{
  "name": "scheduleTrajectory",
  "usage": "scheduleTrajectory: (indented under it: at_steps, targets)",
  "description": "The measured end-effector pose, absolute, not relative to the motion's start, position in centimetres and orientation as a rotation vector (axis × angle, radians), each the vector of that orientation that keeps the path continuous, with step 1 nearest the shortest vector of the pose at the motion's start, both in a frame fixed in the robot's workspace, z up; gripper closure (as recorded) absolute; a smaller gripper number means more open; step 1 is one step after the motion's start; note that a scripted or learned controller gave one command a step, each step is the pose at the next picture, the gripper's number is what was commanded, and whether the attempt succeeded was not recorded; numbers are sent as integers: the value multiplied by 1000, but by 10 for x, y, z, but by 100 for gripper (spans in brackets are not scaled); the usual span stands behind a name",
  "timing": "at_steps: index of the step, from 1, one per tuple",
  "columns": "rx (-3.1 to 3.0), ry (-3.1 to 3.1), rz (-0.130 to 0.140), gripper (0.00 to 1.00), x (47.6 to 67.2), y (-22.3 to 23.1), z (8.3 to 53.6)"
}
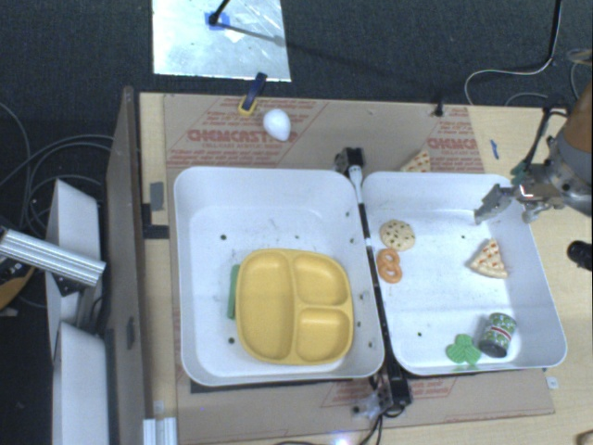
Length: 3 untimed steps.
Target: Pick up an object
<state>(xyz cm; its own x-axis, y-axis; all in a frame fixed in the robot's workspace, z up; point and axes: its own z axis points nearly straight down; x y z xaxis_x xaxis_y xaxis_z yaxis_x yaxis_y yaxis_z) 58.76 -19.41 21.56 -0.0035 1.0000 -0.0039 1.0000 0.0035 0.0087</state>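
The right bin (435, 364) holds a chocolate-chip cookie (397, 234), an orange pretzel (389, 266), a pizza slice (488, 259), a small green can (498, 334) and a green leafy toy (461, 350). My gripper (512, 206) hangs over that bin's far right corner, above and behind the pizza slice. Its two grey fingers (490, 204) are spread apart with nothing between them, so it is open. The arm comes in from the right edge.
The left bin (199, 211) carries a yellow divided plate (295, 304) with a green strip (233, 291) beside it. Behind the bins on the cardboard lie a white egg (276, 123), a yellow-blue marker (251, 95) and another pizza piece (417, 162). Cables run at left.
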Motion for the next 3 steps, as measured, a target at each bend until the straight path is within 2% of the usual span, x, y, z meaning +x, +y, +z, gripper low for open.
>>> scheduleTrajectory:
  at_steps: [1, 2, 3]
  targets:
    - [2214, 2234, 1, 0, 581, -118, 169]
    - [2210, 2228, 5, 0, 637, -83, 101]
    - [2218, 2222, 5, 0, 646, -97, 86]
